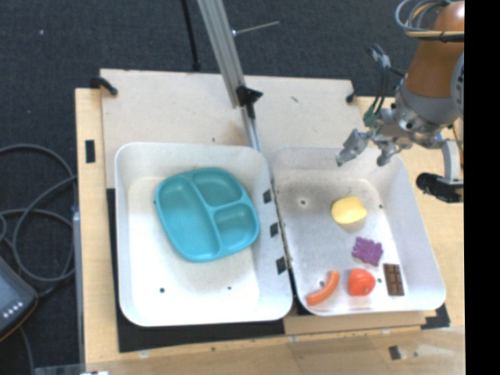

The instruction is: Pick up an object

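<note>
In the right bin (312, 186) lie a yellow lemon-shaped object (348, 210), a purple block (367, 251), a red tomato-like ball (360, 282), an orange carrot-like piece (323, 287) and a small brown bar (394, 279). My gripper (365, 152) hangs above the bin's far right corner, up and to the right of the yellow object. Its two fingers are spread apart with nothing between them.
The left bin (141, 287) holds a teal divided plate (207, 213). A slanted metal pole (223, 41) rises behind the bins. Cables lie on the floor at the left.
</note>
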### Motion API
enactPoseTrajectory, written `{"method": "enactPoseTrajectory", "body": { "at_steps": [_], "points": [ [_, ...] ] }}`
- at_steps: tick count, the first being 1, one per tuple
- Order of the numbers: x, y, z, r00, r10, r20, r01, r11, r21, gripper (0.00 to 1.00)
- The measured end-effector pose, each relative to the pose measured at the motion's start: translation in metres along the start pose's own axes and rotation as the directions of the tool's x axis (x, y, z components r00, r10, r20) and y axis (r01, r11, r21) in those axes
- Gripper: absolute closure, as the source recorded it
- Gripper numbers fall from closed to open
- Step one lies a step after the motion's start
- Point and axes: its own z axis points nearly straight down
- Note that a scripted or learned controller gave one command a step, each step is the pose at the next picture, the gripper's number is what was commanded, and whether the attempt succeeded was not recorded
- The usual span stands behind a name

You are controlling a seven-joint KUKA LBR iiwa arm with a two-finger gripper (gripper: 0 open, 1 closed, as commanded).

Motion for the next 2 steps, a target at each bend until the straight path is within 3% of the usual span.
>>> {"method": "enactPoseTrajectory", "body": {
  "at_steps": [1, 2],
  "points": [
    [0.0, 0.0, 0.0, 1.0, -0.001, 0.001, 0.001, 1.0, 0.001, 0.0],
    [-0.003, 0.0, 0.063, 1.0, 0.003, 0.0, -0.003, 1.0, 0.006, 0.0]
  ]
}}
